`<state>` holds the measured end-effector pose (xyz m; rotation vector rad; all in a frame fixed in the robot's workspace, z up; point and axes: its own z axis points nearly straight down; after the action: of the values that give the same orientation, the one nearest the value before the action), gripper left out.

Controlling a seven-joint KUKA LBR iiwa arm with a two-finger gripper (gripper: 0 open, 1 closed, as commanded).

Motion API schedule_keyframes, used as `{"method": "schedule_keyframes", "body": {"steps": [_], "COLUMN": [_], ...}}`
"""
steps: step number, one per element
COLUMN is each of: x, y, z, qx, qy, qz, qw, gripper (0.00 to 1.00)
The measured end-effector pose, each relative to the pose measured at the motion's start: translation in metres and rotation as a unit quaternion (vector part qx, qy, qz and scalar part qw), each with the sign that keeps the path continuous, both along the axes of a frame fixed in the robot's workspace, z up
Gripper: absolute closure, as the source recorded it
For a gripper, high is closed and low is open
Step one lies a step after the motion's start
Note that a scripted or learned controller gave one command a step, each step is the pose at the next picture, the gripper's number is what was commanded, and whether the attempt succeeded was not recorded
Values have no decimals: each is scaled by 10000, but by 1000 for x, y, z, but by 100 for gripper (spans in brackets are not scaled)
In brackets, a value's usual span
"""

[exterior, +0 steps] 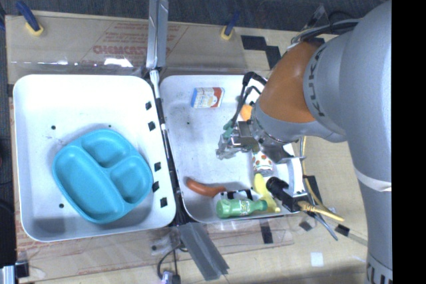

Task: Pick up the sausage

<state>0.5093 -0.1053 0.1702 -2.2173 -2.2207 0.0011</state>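
Two shallow white bins sit side by side on a bench, seen from above at a slant. The left bin (26, 143) holds a blue divided tray (101, 173). In the right bin (193, 136), the sausage (204, 187), reddish-brown and slightly curved, lies near the front wall, just left of a green bottle (241, 207) lying on its side. A small white and blue carton (207, 97) rests near the back of that bin. The grey arm with its orange band (296, 86) reaches in from the right, and its gripper (229, 143) hangs over the middle of the right bin, apart from the sausage. Whether the jaws are apart or together cannot be made out.
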Motion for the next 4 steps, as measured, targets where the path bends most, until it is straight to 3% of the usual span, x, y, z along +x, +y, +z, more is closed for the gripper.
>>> {"method": "schedule_keyframes", "body": {"steps": [1, 2, 3, 4], "x": [-32, -33, -33, -33], "y": [46, 7, -27, -27], "z": [21, -80, -79, -70], "qx": [2, -2, 4, 9], "qy": [4, 1, -6, -2], "qz": [1001, 515, 2765, 2790], "qw": [9950, 9987, 9610, 9603], "gripper": [0, 0, 0, 100]}}
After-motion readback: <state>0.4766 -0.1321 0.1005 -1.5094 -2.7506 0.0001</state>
